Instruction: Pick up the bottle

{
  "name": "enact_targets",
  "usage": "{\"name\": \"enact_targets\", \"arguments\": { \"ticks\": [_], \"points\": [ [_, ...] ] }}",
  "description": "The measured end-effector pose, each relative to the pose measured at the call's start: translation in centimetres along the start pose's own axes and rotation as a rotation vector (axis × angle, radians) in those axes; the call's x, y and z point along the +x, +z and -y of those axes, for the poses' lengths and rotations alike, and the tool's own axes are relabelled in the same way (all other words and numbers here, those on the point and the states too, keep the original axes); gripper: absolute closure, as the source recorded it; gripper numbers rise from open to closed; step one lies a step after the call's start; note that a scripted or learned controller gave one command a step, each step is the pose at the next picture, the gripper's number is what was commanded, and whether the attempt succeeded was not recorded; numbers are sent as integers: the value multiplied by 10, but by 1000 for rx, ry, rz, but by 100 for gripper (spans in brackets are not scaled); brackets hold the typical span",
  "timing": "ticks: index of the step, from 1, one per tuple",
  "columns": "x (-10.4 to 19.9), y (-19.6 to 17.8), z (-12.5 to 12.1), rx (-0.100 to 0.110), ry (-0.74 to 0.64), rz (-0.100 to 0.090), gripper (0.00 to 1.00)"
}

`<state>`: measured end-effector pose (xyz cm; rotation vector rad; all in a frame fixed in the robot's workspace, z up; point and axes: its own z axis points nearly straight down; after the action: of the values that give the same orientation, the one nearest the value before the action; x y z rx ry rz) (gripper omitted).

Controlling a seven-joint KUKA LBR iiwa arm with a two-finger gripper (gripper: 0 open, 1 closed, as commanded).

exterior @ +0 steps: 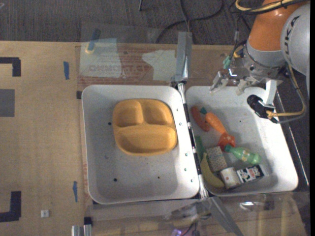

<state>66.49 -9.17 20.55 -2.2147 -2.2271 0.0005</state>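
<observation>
Camera view has the gripper poised with fingers apart above the right bin's far edge, while the green bottle lies crowded by a carrot and carton, inviting a mistaken grab.

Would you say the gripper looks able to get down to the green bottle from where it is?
Probably yes: the gripper hangs over the right bin's far edge, and the green bottle lies uncovered, though the orange toy touches it.
</observation>
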Motion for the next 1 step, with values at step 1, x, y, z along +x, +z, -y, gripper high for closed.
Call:
{"name": "enact_targets", "arguments": {
  "ticks": [1],
  "points": [
    [-32, 0, 70, 0, 53, 0, 0]
  ]
}}
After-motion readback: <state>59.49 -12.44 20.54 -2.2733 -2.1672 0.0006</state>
